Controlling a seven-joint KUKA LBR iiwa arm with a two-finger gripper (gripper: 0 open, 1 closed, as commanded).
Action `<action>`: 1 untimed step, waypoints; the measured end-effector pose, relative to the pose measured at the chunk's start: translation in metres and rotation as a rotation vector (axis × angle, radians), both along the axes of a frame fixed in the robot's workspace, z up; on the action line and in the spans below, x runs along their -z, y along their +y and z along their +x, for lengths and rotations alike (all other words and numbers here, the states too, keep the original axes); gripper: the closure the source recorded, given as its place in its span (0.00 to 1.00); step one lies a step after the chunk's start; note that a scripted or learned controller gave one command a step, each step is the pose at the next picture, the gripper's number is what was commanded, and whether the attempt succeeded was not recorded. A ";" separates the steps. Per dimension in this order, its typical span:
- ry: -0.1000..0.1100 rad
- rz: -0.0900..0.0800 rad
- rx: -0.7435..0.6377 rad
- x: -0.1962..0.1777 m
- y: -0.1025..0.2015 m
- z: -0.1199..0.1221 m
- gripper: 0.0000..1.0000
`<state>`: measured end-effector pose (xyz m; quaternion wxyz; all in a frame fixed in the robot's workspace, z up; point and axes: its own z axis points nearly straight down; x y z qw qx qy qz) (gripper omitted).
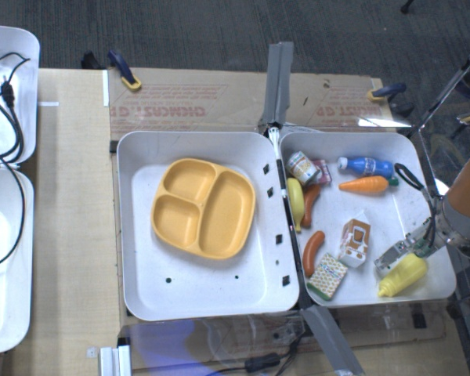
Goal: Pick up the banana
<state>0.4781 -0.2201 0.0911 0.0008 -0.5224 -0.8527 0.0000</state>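
Yellow divided plate point(204, 207) sits in left bin point(133, 233). Banana point(296, 201) lies in right bin point(423, 292), at 9 o'clock edge beside divider, touching sausage point(310, 200). Gripper point(399, 254) hovers at 4 o'clock, low over yellow mustard bottle point(402, 276), well apart from banana; claw state cannot tell. Step: approach not yet made. Next move: travel toward 9 o'clock, descend over banana.
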 end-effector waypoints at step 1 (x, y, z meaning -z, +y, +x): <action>0.000 0.000 -0.009 0.000 0.000 0.000 0.00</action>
